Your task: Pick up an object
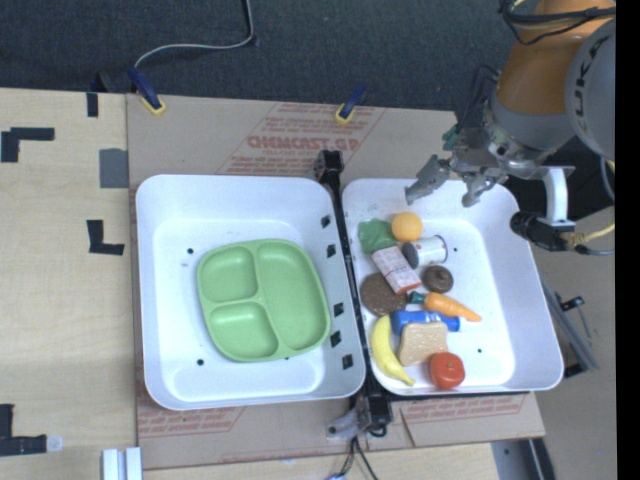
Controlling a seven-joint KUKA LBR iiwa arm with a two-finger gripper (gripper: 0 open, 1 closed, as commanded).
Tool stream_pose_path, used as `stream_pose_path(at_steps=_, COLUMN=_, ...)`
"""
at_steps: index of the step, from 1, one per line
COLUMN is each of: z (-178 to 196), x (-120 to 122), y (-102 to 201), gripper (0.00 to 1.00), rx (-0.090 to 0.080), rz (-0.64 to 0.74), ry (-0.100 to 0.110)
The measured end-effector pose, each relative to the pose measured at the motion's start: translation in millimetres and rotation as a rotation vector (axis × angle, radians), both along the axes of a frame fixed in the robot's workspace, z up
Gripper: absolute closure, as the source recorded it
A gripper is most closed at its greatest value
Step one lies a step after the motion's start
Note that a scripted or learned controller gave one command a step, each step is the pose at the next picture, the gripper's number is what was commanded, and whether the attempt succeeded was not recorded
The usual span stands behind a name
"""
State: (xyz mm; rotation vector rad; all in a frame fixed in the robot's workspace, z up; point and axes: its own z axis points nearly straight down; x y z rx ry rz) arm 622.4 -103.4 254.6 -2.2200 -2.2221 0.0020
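My gripper (446, 187) hangs over the far edge of the right bin (520, 298), its two fingers spread open with nothing between them. Just below it in the bin lie an orange ball (406, 227), a green piece (376, 236) and a small can (432, 250). Further toward the front lie a pink packet (395, 269), a brown cookie (380, 293), a chocolate donut (438, 278), a carrot (455, 308), a blue item (412, 320), a bread slice (423, 342), a banana (389, 351) and a red tomato (447, 370).
The left bin (165, 268) holds a green divided plate (263, 299). A black divider clip (329, 164) sits between the bins at the far side. The right half of the right bin shows bare white floor.
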Motion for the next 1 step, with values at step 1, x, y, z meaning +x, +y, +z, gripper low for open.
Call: stream_pose_path(at_steps=1, z=-86.8, x=37.2, y=9.5, gripper=0.00, rx=0.001, rz=0.001, ry=0.004)
